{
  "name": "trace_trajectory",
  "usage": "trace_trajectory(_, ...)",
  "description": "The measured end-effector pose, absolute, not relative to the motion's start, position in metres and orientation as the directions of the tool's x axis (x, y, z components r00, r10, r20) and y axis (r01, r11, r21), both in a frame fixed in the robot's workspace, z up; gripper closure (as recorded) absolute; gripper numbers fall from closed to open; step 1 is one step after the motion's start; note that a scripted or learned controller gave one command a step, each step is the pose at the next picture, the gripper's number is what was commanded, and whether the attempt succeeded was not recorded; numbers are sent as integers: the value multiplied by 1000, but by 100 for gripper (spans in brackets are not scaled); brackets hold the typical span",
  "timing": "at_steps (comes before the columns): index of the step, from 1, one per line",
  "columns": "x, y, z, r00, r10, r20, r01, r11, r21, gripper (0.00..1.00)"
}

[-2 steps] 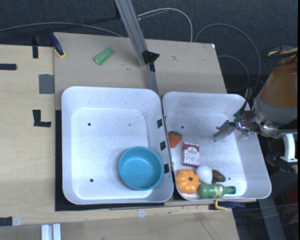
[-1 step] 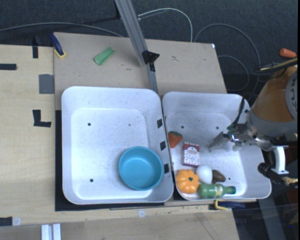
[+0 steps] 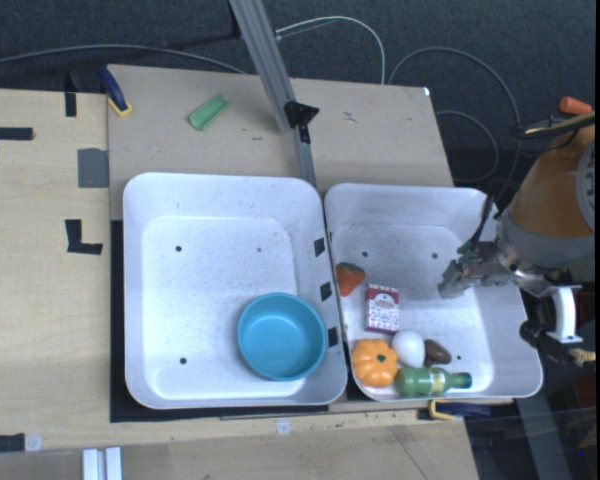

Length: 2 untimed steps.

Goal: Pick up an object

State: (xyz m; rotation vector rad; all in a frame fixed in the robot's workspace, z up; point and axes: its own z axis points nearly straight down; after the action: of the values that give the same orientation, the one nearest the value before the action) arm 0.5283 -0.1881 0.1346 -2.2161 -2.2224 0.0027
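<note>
Objects for picking crowd the right bin's (image 3: 500,368) 7 o'clock corner: carrot (image 3: 350,278), red carton (image 3: 383,308), orange pumpkin (image 3: 374,362), white egg (image 3: 409,348), green bottle (image 3: 430,380). A blue bowl (image 3: 281,335) sits alone in the left bin (image 3: 180,198). My gripper (image 3: 458,280) hovers at 3 o'clock, carrying nothing; how it's set, I can't tell. My worry: descending into that cluster, it nudges neighbours and closes on air.

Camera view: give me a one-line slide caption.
Gripper hovers over the right bin near a pumpkin, egg and bottle; blue bowl in the left bin.
</note>
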Motion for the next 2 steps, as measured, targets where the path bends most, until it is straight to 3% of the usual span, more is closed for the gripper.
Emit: trace_trajectory(2,516,-191,224,-1,1000,-1,1000,1,3,100)
